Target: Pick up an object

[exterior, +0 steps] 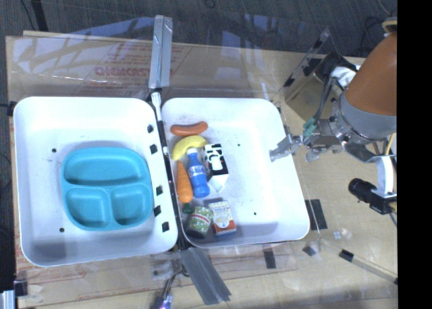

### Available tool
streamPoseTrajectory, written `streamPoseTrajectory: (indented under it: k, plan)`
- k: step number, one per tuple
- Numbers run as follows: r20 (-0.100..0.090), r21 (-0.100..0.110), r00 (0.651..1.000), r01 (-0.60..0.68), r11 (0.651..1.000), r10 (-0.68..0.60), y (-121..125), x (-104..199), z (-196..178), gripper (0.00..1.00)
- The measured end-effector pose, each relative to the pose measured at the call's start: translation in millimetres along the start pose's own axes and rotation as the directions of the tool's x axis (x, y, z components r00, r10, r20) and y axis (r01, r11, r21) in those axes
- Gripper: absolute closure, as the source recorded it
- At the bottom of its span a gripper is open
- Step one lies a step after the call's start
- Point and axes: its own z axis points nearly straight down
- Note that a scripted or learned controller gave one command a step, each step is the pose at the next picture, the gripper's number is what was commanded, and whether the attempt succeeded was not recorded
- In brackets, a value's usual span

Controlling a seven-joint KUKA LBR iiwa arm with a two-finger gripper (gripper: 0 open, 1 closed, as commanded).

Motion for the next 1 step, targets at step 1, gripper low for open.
streamPoseTrajectory:
  k: [1]
  plan:
    - [0.000,0.003,0.998,-0.060,0.998,0.060,6.0,73.4,108.3,0.00]
